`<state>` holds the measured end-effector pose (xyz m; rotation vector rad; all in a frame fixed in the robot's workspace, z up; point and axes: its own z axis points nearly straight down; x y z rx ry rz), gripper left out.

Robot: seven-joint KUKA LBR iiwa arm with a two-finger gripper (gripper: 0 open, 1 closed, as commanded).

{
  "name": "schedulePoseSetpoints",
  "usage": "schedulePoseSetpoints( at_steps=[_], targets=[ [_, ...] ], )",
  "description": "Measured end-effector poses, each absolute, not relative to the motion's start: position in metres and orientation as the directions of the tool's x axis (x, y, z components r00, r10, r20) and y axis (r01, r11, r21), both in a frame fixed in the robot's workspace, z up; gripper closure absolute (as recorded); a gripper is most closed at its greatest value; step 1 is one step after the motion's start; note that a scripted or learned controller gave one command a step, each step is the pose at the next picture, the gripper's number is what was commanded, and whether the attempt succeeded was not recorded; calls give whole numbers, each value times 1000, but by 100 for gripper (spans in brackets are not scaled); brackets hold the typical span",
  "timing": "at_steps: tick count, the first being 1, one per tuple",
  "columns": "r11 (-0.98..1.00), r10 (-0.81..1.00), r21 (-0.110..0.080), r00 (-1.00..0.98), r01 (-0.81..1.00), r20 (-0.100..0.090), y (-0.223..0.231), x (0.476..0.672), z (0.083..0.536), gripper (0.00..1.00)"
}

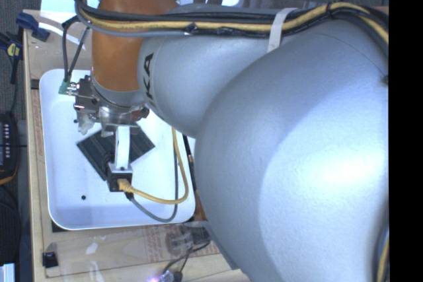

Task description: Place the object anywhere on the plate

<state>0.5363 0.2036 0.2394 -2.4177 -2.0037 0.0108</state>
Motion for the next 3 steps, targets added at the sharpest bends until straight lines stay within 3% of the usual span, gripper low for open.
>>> schedulePoseSetpoints(
  at_steps=[1,2,3],
  targets=[
    [-159,987,-2,159,987,0,132,518,340,100],
    [-227,974,-6,227,974,-4,166,486,206,100],
    [-529,849,-8,529,849,-6,127,500,166,100]
  ],
)
